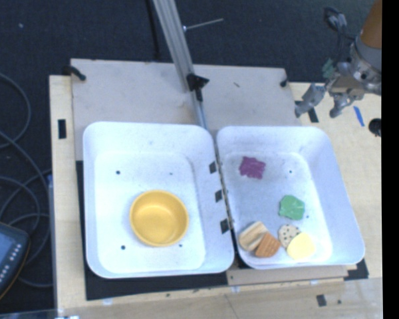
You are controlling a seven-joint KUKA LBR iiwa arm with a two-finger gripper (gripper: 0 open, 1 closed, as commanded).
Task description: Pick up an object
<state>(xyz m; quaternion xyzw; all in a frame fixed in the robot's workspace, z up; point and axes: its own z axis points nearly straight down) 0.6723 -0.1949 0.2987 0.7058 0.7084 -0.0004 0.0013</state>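
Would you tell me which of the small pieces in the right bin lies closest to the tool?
The purple piece, alone at the bin's far end toward the tool; the green, tan, orange, speckled and yellow pieces lie nearer the front.

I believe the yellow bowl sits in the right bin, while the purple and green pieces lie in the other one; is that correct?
Not quite: the camera view shows the yellow bowl in the left bin. The purple piece and green piece lie in the other, right bin.

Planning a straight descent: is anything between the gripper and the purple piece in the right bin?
Nothing visible. The gripper sits above the right white bin's far corner; the flat purple piece lies alone, apart from the green piece.
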